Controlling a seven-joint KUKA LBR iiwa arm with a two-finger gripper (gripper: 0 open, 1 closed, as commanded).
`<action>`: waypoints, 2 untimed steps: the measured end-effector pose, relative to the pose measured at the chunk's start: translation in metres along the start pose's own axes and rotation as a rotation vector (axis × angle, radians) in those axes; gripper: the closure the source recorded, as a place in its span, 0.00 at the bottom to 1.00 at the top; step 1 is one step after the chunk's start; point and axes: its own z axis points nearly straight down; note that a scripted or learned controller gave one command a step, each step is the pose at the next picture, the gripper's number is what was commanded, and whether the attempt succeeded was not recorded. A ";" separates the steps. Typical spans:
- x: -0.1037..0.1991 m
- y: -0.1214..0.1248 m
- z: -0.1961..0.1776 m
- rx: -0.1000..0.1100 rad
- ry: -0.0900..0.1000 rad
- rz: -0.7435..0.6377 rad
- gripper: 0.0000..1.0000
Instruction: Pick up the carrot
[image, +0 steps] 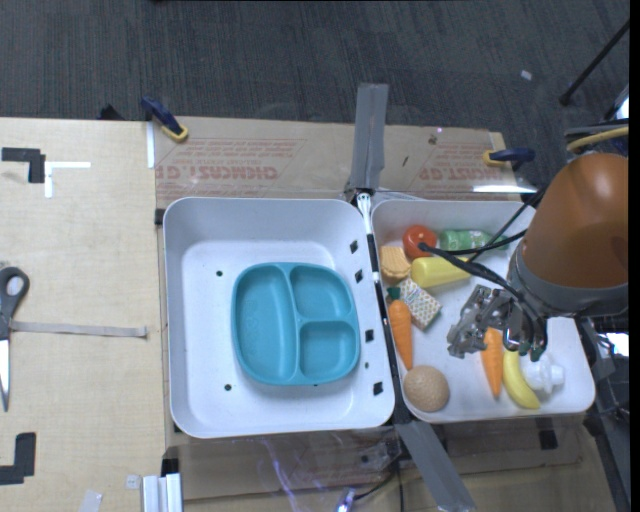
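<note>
At the near rim of the right bin (560, 408) I see a tan ball (427, 388) resting close to the front wall, and to its right a banana (519, 380) lying near the same front edge. Just left of the banana an orange carrot (493, 362) points toward the near wall; my claw (478, 322) hangs right over its upper end, and I cannot tell how wide the claw stands or whether it has hold of anything. A second carrot (401, 332) lies along the bin's left wall, hard against the divider, with a speckled wedge-shaped block (419, 303) touching its top. That leaves a bare strip of bin floor between the two carrots.

Farther back the right bin is crowded: a yellow corn-like piece (440, 270), a tan biscuit (395, 263), a red tomato (420, 241) and a green item (463, 240) bunch toward the far left corner. The arm's orange band (590, 225) overhangs the bin's right side.

The left bin (190, 330) holds a blue divided plate (297, 322) in its middle, with open white floor all round it. On the worktop (80, 400) at far left lie scissors (8, 320), well apart from both bins. Beyond the bins a cardboard sheet (250, 160) is clamped at its back edge.
</note>
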 end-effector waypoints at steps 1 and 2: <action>-0.002 0.001 -0.009 0.000 -0.004 -0.002 1.00; -0.004 0.001 -0.019 0.000 -0.008 -0.005 1.00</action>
